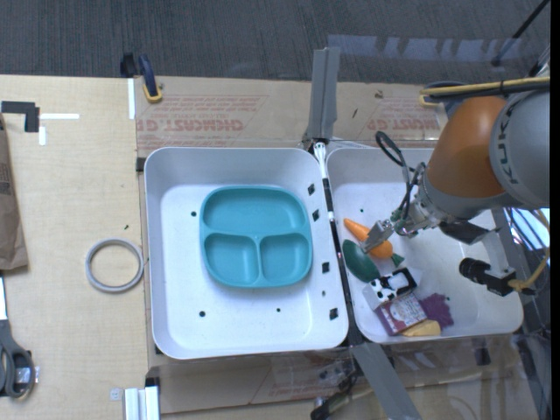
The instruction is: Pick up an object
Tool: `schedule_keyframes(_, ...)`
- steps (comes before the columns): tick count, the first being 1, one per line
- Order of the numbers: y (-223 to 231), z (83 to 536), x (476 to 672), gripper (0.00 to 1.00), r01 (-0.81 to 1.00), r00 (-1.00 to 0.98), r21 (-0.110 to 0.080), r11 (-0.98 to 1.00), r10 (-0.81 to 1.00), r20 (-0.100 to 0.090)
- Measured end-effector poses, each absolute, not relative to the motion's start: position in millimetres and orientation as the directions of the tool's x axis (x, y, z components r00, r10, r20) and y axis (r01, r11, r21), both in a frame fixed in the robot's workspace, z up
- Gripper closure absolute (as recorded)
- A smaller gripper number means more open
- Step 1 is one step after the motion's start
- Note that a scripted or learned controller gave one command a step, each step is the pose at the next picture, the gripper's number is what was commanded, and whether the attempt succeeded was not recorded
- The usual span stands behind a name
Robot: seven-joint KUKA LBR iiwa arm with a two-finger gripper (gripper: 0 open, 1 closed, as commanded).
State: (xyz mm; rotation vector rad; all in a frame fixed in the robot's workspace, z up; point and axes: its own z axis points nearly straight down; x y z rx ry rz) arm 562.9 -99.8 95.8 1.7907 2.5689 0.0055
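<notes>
Down in the right bin [490,318], the gripper [381,236] sits against an orange carrot-like toy [363,234] (whether it is clenched or released I cannot tell). A green piece [357,259] lies just beside. The left bin [166,261] holds a teal divided plate [256,236].

Toys are crowding the right bin's [490,322] near-left corner, its far half is lying open, and 1 teal tray [257,236] is filling the left bin's [166,261] middle.
</notes>
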Motion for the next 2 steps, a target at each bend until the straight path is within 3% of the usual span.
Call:
schedule_keyframes(1,-100,107,564.8,1.0,0.94,-0.341,0.014,0.341,0.94,-0.006)
schedule_keyframes(2,-73,253,560.3,1.0,0.97,-0.242,0.0,0.242,0.97,-0.002)
